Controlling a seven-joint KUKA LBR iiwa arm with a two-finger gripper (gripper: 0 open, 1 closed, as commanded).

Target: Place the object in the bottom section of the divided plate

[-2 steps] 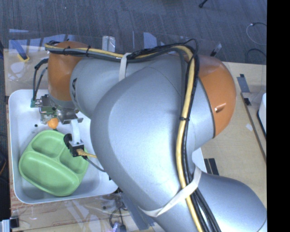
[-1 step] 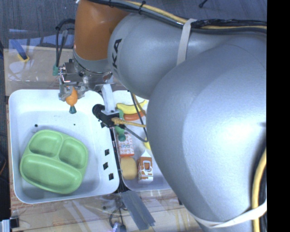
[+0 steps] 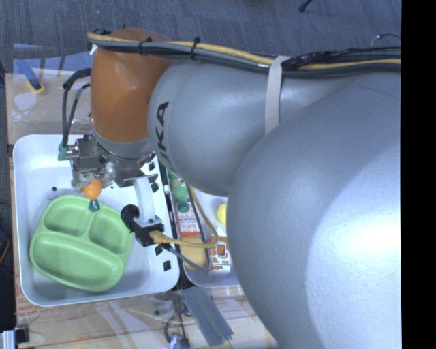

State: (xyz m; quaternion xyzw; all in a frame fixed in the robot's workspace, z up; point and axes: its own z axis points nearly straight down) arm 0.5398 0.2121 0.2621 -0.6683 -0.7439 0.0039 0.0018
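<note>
Camera view, nearest edge first: a strip of wooden bench (image 3: 102,317) with a grey metal bar (image 3: 208,317) lying on it at an angle. Just behind, the front rim of the left white bin (image 3: 82,300), and inside it a green divided plate (image 3: 78,245), flat on the bin floor, one large section toward the camera and two smaller ones behind. To the right, partly under the arm, the right white bin (image 3: 204,279), holding a red-and-white carton (image 3: 219,255), a yellow piece (image 3: 221,215) and a bottle with a green cap (image 3: 180,194). Between the bins, a black bracket (image 3: 139,225) hanging off the wrist over the left bin's right side.

Further back, a small orange object (image 3: 92,189) with a green tip, seen at the plate's far rim, about where the ridge between the two smaller sections meets it, well apart from the large near section. Directly behind and touching it in the picture, the gripper (image 3: 92,178), pointed down over the bin; grip cannot be told from this angle, nor whether the object is held or merely beside it.

Above that, the orange band (image 3: 122,82) and the grey KUKA arm (image 3: 306,204) reaching in from the right, yellow and black cables (image 3: 225,54) strapped along its top. Farthest, grey carpet (image 3: 204,20).
</note>
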